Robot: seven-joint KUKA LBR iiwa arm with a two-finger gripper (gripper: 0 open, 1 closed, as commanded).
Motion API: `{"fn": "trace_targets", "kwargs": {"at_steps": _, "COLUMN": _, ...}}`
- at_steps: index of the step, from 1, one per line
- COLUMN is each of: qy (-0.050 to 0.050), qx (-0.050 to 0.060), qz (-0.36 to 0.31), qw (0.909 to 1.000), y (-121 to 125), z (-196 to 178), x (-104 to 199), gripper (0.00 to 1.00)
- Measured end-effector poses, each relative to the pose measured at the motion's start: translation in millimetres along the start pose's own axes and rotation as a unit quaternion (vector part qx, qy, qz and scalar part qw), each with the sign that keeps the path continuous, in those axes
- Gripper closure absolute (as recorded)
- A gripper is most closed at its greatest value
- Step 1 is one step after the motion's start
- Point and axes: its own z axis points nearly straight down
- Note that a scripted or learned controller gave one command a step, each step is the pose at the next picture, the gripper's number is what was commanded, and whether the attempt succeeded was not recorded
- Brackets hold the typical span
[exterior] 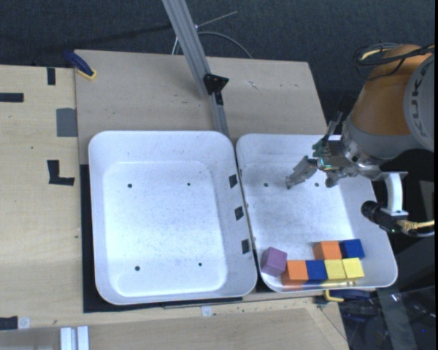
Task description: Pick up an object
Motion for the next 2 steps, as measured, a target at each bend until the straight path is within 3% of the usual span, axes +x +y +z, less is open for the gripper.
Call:
{"fn": "trace_targets", "kwargs": {"at_steps": 1, "qy": 0.001, "qx": 0.004, "qz": 0.000, "qw": 1.0000, "y": -5.3, "z": 87.1, "x": 30.0, "gripper": 0.00}}
{"fn": "trace_targets", "kwargs": {"at_steps": 2, "qy": -0.001, "qx": 0.002, "qz": 0.001, "qw": 1.0000, "y": -3.7, "z": 114.7, "x": 23.1, "gripper": 0.00}}
